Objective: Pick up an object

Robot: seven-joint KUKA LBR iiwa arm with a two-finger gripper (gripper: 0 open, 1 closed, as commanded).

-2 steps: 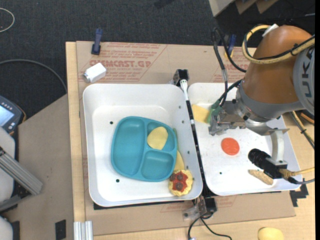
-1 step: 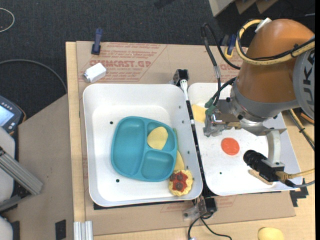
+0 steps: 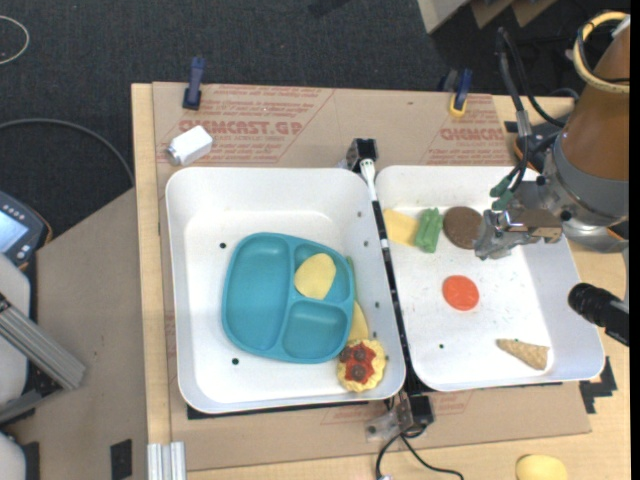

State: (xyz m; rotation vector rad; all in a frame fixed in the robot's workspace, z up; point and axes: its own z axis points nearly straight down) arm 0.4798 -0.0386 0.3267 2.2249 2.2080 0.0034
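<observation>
While the grey arm reaches in from the right, its gripper [image 3: 493, 240] hangs low over the back part of the right bin [image 3: 560, 368], just beside a brown round piece [image 3: 460, 226] that lies at its left. Whether the gripper's tips are apart or together I cannot tell, and nothing can be seen between them. Left of the brown round piece lies a green toy vegetable [image 3: 429, 229], and touching that a yellow wedge [image 3: 400, 227] near the bin's left wall. An orange-red disc [image 3: 461, 293] sits near the middle of this bin, and a tan triangular slice [image 3: 524, 352] lies toward its front right corner. The left bin [image 3: 200, 268] bears a blue divided plate [image 3: 285, 298] with a pale yellow oval piece [image 3: 316, 275] in its back right compartment. A toy pizza with red toppings [image 3: 361, 365] rests at the plate's front right edge.
</observation>
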